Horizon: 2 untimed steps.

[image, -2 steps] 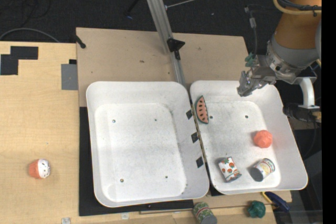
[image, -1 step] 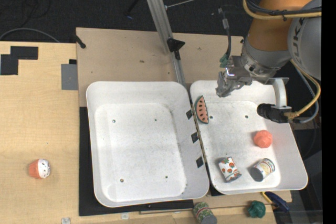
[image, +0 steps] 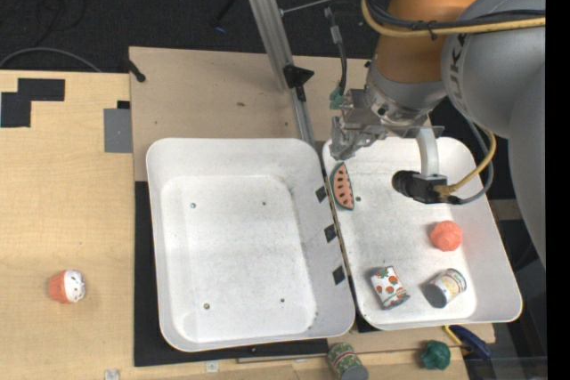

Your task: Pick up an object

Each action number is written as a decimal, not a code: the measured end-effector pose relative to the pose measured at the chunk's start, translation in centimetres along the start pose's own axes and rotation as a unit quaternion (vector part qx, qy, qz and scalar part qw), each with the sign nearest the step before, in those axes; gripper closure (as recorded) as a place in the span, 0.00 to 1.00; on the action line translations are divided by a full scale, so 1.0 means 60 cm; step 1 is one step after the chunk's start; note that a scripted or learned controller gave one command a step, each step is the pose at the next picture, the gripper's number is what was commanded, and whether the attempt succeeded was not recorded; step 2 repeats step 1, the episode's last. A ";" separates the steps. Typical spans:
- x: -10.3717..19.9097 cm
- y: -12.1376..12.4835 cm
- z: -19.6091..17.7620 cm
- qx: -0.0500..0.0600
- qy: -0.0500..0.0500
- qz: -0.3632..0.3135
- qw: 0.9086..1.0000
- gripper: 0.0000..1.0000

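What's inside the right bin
In the right bin: a watermelon slice beside the gripper, a red ball, a patterned box, a small can. The arm covers its far corner.

grey arm (image: 499, 40) bent, pincer (image: 343, 147) lowered.

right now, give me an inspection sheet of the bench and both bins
surface: wooden bench bearing left bin and right bin, side by side.
job's things: in the right bin, watermelon slice toy by the left wall, orange ball, patterned carton, small can lying on its side.
clutter: red-white ball on the bench at left; green toy and another can at the front edge.
tool: just above the watermelon slice; grip state unclear.
cables: yellow hose looped round the wrist.
surroundings: aluminium rail, dark floor.
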<state>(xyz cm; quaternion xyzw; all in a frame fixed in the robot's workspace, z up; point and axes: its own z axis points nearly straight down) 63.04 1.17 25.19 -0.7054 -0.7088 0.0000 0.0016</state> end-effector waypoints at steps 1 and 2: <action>0.078 0.000 0.027 0.002 0.000 0.001 1.000 1.00; 0.078 0.000 0.027 0.002 0.000 0.001 1.000 1.00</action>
